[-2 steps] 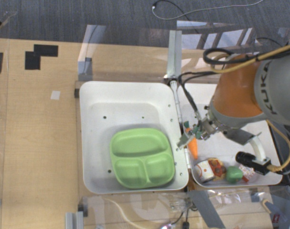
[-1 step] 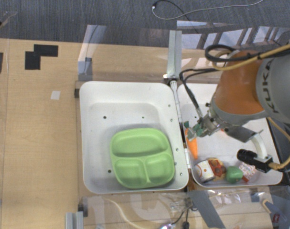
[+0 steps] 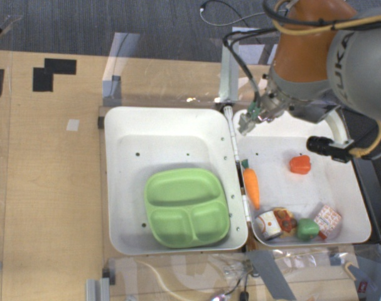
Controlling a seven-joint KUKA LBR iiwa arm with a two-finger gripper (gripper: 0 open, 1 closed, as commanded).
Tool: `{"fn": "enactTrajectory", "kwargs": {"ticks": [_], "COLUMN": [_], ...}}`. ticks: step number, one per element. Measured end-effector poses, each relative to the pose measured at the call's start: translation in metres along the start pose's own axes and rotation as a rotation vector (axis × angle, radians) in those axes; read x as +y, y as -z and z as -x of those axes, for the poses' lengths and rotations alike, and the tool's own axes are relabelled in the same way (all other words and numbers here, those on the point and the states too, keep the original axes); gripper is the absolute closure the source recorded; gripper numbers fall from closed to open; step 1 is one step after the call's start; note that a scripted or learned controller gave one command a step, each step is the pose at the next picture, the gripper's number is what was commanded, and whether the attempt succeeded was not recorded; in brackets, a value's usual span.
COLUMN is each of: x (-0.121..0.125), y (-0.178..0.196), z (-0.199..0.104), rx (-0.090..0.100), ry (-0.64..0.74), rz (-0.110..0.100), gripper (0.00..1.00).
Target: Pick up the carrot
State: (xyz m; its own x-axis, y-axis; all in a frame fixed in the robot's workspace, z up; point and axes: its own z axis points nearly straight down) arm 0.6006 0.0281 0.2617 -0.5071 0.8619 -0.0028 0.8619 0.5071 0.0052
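Carrot (image 3: 251,187): orange w/ green top. Tray (image 3: 186,206): light green. Bins (image 3: 127,168): white. Tomato (image 3: 299,164): red-orange. Pepper (image 3: 307,229): green. Box (image 3: 328,219): white w/ red pattern. Bench (image 3: 46,180): pale wood w/ black blocks at far-left corner. Arm (image 3: 322,30): grey, orange band.

I see the carrot (image 3: 251,187) in the right bin (image 3: 356,193), lying flat against that bin's left wall, just beside the divide between the two bins. It is orange, tapered, with a small green stub at its far end. Long axis runs roughly along the wall. Nothing grips it.
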Motion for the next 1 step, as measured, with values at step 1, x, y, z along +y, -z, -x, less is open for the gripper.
{"fn": "enactTrajectory", "kwargs": {"ticks": [1], "x": [0.0], "y": [-0.0002], "z": [-0.0002], "rx": [0.0], "ry": [0.001], "rz": [0.0], "gripper": [0.0]}}
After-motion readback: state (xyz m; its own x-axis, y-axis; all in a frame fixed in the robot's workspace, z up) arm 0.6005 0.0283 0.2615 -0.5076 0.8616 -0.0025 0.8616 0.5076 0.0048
